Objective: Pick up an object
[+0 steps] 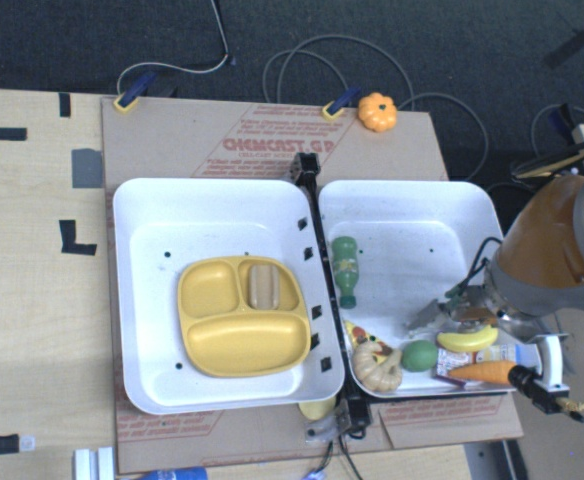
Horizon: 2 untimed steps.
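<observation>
Below, cardboard sheet (272, 143) under two white bins (137, 228) — dark carpet (72, 18), cables (312, 63)

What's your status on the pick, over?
Gripper low in right bin, nothing seen held. Banana, carrot, green ball crowd beside it. Green bottle lies apart.
</observation>
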Each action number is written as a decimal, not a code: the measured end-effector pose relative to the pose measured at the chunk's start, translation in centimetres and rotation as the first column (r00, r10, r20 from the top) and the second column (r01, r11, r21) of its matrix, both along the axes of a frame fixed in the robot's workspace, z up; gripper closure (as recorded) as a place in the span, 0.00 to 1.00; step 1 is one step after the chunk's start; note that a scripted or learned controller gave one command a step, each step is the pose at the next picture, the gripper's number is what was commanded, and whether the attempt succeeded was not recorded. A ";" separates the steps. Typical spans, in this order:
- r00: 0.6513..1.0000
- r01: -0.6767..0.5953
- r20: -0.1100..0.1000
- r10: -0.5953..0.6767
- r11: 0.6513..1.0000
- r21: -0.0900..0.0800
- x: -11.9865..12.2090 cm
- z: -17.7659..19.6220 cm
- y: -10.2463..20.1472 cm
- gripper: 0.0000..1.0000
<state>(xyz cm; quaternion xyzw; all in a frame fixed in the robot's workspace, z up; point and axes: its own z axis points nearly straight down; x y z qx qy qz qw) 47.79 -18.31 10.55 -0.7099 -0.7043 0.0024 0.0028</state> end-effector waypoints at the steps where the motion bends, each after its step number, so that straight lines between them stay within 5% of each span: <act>1: 1.000 -0.023 0.020 0.023 1.000 0.002 8.9 8.4 10.7 0.00; 2: 1.000 -0.015 0.012 0.015 1.000 0.000 15.8 9.1 15.0 0.00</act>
